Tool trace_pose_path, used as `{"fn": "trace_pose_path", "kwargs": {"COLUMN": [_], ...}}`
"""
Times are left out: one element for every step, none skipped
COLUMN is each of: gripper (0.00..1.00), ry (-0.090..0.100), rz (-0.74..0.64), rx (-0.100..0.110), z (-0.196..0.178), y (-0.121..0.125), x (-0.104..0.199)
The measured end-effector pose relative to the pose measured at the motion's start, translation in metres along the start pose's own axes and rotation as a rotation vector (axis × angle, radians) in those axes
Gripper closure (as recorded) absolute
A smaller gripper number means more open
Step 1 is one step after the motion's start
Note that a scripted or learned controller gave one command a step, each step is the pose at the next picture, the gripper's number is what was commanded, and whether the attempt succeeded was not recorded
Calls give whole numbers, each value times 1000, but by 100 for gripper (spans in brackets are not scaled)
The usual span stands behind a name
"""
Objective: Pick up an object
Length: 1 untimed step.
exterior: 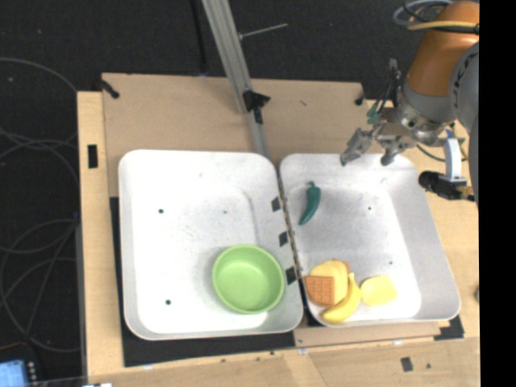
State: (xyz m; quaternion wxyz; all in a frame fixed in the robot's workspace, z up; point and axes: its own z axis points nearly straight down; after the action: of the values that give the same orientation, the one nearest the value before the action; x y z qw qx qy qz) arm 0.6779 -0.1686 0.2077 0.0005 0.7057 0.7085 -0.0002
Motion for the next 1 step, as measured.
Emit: {"fn": "trace_pose_path", "kwargs": {"gripper": [0], "ry": [-2], "rz": [0], "rx": [1], "z": [0], "y": [0], "x": [-1]}}
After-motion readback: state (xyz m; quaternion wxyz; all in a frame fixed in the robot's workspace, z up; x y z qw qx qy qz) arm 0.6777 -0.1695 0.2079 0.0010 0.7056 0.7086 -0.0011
